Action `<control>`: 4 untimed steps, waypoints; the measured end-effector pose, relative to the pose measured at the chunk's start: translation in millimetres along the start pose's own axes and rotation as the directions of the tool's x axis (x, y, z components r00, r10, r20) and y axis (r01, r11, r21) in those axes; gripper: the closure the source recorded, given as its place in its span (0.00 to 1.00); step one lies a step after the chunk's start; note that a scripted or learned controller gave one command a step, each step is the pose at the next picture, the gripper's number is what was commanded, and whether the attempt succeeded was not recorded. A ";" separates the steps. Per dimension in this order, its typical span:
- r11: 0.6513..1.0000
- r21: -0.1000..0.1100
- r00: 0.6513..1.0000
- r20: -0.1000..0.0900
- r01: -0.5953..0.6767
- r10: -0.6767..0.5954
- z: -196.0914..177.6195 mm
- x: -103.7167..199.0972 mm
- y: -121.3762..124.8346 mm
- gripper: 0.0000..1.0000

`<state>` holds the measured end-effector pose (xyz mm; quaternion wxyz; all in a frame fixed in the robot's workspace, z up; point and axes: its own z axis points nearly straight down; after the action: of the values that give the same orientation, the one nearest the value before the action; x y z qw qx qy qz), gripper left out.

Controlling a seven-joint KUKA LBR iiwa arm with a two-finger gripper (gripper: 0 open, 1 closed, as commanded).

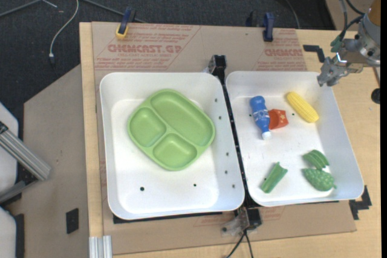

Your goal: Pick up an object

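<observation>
While the gripper hangs over the right bin's far right corner, its fingers look empty, though whether they are spread or pressed together I cannot tell. In that bin lie a blue bottle touching a red piece, a yellow corn cob and green vegetables. The left bin holds a green divided plate.

left bin: divided plate | right bin: bottle, corn right of it
</observation>
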<state>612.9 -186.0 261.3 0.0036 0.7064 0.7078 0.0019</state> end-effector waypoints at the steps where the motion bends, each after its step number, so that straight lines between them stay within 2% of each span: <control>1: 1.000 0.009 1.000 -0.004 0.004 -0.004 -4.5 56.0 -1.2 1.00; 3: 1.000 0.010 1.000 -0.005 0.003 -0.003 14.0 143.9 -15.9 1.00; 4: 1.000 0.010 1.000 -0.006 0.005 -0.005 7.8 200.0 -23.5 1.00</control>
<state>589.1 14.0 252.8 -0.0021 0.7047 0.7095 0.0005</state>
